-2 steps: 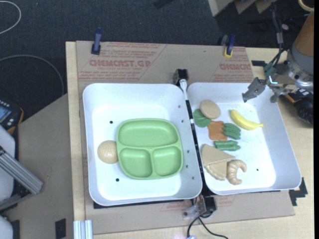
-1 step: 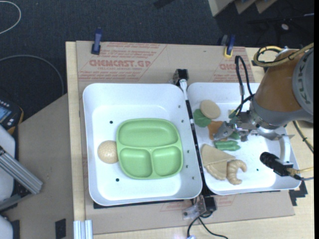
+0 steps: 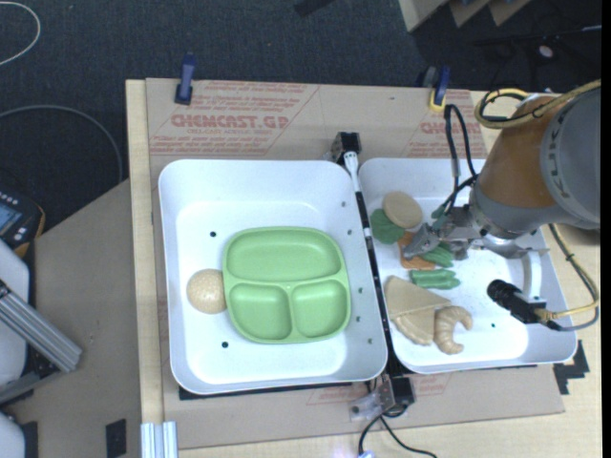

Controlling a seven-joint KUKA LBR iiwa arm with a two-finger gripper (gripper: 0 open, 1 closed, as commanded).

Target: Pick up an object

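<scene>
White plastic forms both shallow bins on the bench. My arm [image 3: 535, 160], grey with an orange band, reaches in from the right and sets my gripper [image 3: 441, 239] low over the right bin [image 3: 544, 346].

Gripper position: above the middle of the right bin, at a cluster of small play-food pieces. Whether it is spread or closed I cannot tell from this angle, and nothing can be confirmed as gripped.

Objects at the gripper:
- Orange carrot piece [image 3: 416, 250], slim, lying flat, its right end touching or just under the gripper.
- Green bean pod [image 3: 434, 279], long and narrow, lying crosswise just in front of the gripper.
- Round tan cookie [image 3: 404, 210], tilted, overlapping a dark green disc [image 3: 385, 225] on the bin's left side.

Objects nearer the front wall of the right bin: a pale tan wedge [image 3: 412, 300] and a curved croissant [image 3: 451, 326], touching each other.

Left bin [image 3: 186, 256]: a light green divided tray [image 3: 286, 282] with three compartments lies in the middle. A tan round bun [image 3: 206, 291] rests against its left edge.
</scene>
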